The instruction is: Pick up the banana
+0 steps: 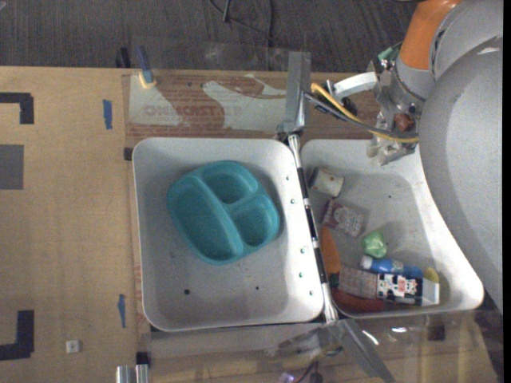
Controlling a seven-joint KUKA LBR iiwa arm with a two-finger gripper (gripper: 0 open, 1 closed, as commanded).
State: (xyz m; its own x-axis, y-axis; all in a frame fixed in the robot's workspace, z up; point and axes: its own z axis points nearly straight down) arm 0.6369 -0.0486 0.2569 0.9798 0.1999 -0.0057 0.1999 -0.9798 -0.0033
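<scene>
A small yellow piece (pixel 432 275) pokes out at the right end of a printed box (pixel 389 286) near the front of the right bin (pixel 399 190); it may be the banana, and most of it is hidden. My gripper (pixel 389 144) hangs over the bin's back edge, far from that yellow piece. Nothing is visible in its grasp. The grey arm with its orange band (pixel 419 38) comes in from the upper right and covers the bin's right side.
The right bin also holds a white cup (pixel 326 182), a small carton (pixel 345 218), a green lump (pixel 374 243), an orange stick (pixel 328 250) and a blue-capped bottle (pixel 382 266). A teal divided plate (pixel 223 211) lies in the left bin (pixel 160 278).
</scene>
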